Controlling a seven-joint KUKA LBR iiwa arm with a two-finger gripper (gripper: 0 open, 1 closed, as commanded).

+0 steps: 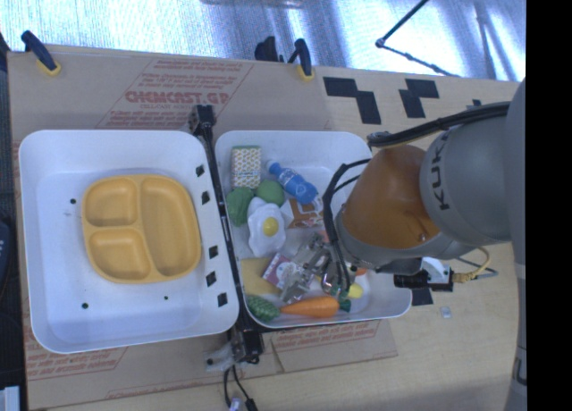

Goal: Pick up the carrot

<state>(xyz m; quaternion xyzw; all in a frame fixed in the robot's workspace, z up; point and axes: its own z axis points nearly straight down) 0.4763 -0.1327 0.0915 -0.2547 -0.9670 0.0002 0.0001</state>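
Reaching in from the right, the arm (465, 186) bends down over the right bin (384, 306), its orange band (389, 199) tilted toward the bin's middle. The gripper (313, 277) sits low among the clutter at the bin's near side; whether it is spread or closed cannot be told, as its metal parts blend with the items beneath. The carrot (310, 307) lies flat along the near wall, pointing left to right, just below the gripper and apparently not between it. A green item (261, 308) touches the carrot's left end. A fried egg (266, 227) and blue bottle (294, 183) lie farther back. The left bin (45, 311) holds a yellow tray (141, 227).
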